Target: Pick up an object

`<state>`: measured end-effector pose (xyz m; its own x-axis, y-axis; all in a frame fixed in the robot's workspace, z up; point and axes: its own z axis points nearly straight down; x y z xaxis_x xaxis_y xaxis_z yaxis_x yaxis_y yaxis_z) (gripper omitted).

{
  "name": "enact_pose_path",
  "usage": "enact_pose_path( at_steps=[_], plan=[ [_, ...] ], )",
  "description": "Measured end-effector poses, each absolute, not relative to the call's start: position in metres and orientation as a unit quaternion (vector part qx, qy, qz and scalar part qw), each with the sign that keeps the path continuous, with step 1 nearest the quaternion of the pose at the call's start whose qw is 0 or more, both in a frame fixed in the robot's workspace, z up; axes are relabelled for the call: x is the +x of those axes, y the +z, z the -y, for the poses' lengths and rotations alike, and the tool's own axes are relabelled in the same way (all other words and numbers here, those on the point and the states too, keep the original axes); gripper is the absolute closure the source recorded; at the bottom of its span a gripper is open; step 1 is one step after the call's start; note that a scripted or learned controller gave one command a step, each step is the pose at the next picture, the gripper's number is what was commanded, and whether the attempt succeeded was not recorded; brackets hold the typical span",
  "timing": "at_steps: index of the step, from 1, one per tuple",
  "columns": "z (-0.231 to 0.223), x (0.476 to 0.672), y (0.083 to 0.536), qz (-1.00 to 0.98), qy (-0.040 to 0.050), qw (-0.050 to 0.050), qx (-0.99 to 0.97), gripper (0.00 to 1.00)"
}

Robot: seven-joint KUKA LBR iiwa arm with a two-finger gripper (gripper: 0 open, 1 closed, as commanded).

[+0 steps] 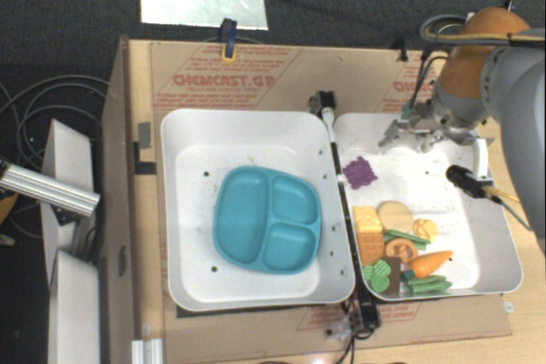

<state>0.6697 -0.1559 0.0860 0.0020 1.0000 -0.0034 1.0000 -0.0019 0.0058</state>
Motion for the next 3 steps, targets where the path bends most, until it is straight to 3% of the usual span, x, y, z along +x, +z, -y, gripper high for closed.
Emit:
enact_pose_path(
  at_steps=[1,2,3],
  plan=[
    [0.086,0.65,0.085,-0.71,0.0012,-0.001,0.704,0.0],
    [0.089,0.634,0.084,-0.707,-0.0003,0.0,0.707,0.0],
    [0.088,0.636,0.096,-0.708,0.0019,0.002,0.706,1.0]
  ],
)
